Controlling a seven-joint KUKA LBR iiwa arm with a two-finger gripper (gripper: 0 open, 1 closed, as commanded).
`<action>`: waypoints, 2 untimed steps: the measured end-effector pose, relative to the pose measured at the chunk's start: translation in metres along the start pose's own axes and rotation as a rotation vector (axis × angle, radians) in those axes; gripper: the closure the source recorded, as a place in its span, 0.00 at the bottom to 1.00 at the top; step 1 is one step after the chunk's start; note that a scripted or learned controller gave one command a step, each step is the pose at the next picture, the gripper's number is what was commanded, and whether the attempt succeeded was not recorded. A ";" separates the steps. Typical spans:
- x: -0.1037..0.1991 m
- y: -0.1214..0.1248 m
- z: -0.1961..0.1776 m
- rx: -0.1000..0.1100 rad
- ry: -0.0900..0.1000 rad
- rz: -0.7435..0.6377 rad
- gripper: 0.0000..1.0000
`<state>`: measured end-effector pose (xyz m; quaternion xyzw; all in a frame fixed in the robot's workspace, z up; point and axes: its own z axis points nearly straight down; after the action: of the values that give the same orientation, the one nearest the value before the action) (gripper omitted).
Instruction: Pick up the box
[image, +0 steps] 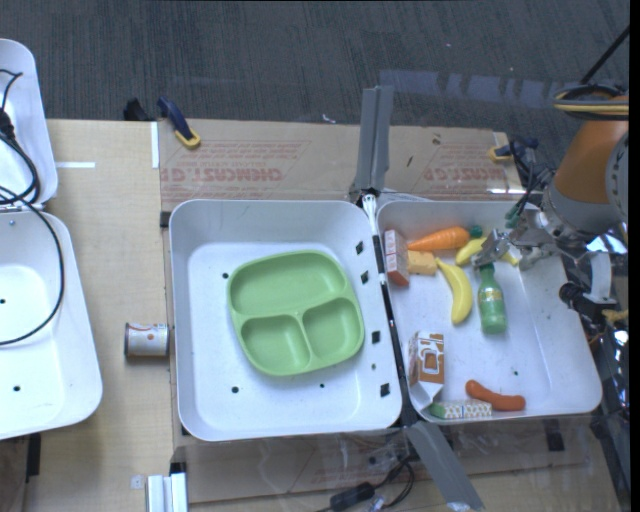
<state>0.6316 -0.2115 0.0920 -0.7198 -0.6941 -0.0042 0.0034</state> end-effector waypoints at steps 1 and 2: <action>0.000 0.005 0.000 0.005 -0.002 -0.021 0.00; 0.015 -0.069 0.000 0.002 -0.011 -0.174 0.00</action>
<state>0.5633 -0.1939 0.0917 -0.6568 -0.7541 0.0002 0.0001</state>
